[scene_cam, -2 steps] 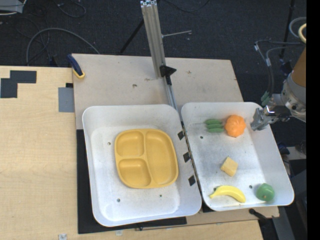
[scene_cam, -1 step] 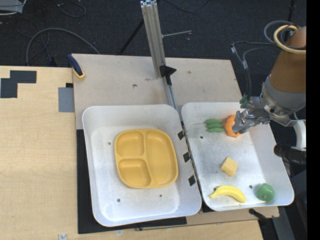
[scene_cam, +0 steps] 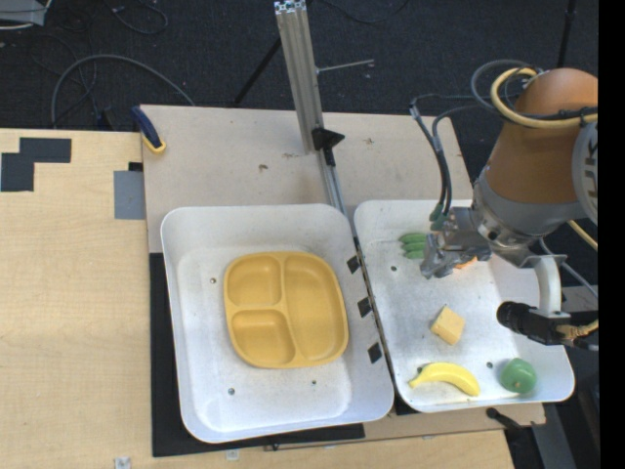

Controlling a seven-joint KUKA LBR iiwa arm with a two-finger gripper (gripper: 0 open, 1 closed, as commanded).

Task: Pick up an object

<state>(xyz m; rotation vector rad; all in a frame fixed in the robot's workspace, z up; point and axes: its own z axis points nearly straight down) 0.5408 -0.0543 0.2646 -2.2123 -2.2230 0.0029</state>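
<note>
The gripper (scene_cam: 441, 258) is hovering low in the right bin (scene_cam: 391, 225) beside a green object (scene_cam: 413, 245), though honestly I can't tell how the jaws are sitting.

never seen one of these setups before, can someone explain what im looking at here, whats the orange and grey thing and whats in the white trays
The orange and grey thing is a robot arm, reaching in from the right. At its end is a small pincer for grabbing things. The single picture comes from a fixed camera above the bench, looking down at a slant.

There are two shallow white bins. The left bin holds a yellow divided plate. The right bin holds toy food: a yellow block, a banana, a round green item and a green item near the far edge.

The pincer is low over the right bin, beside that far green item. I cannot see anything held in it.
</note>
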